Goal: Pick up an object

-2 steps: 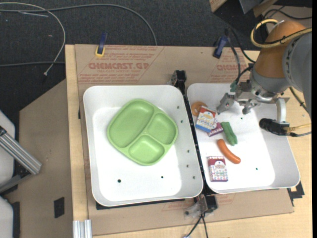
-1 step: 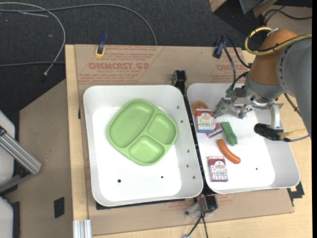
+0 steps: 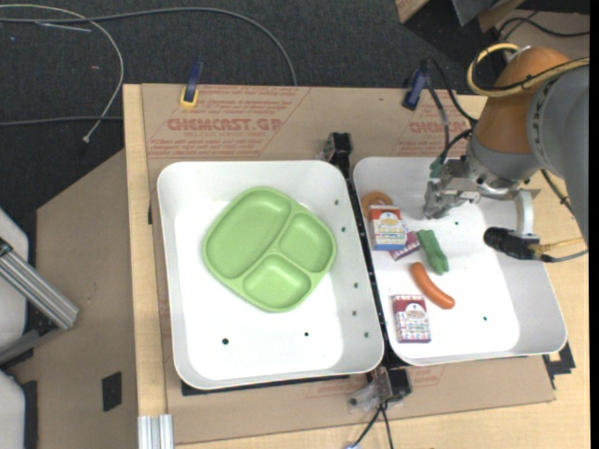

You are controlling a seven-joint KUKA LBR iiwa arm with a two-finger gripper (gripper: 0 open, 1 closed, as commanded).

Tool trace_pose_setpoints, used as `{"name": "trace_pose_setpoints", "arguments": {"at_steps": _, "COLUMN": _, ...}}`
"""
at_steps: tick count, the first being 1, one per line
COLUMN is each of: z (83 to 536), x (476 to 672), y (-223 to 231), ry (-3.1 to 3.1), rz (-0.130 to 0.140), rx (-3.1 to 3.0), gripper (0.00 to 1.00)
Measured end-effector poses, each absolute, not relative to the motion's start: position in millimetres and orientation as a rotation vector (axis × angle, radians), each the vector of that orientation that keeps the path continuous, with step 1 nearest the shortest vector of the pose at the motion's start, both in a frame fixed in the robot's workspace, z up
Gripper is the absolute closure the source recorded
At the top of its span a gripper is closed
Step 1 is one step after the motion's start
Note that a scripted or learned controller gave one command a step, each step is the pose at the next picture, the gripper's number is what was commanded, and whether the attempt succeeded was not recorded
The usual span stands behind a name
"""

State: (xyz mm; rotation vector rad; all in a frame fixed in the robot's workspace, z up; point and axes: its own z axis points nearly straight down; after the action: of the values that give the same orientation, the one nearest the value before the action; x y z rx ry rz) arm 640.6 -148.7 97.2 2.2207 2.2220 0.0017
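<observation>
You are looking down on two shallow white bins set side by side on a cardboard-covered bench. The left bin holds a light green divided plate with three compartments, lying flat near the bin's middle.

The right bin holds the loose objects. Locate them along its left half, from far to near:
- A small orange item near the far left corner, partly hidden behind the first box.
- A small red and white box lying flat, just beside the bin's left wall.
- A thin purple item at the near edge of that box, touching or nearly touching it.
- A green oblong piece lying just right of the box.
- An orange carrot-shaped piece lying at a slant, just below the green piece.
- A second red and white box lying flat, nearest the front.

The arm reaches in from the right, over the far part of the right bin. The gripper points down at the bin floor, right of the first box and just beyond the green piece. You cannot tell from this view how far its fingers are spread. Nothing is seen between them, and every object lies on the bin floor. A black cable fitting hangs beside the wrist.
</observation>
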Motion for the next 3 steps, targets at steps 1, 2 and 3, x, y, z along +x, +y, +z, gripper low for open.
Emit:
{"name": "trace_pose_setpoints", "arguments": {"at_steps": 1, "z": 161.3, "x": 647.0, "y": -153.2, "ry": 2.217, "rz": 0.008, "rx": 2.215, "gripper": 1.0}}
{"name": "trace_pose_setpoints", "arguments": {"at_steps": 2, "z": 209.8, "x": 655.3, "y": -158.0, "ry": 2.218, "rz": 0.006, "rx": 2.216, "gripper": 1.0}}
{"name": "trace_pose_setpoints", "arguments": {"at_steps": 3, "z": 270.2, "x": 666.0, "y": -155.7, "ry": 2.218, "rz": 0.008, "rx": 2.214, "gripper": 1.0}}
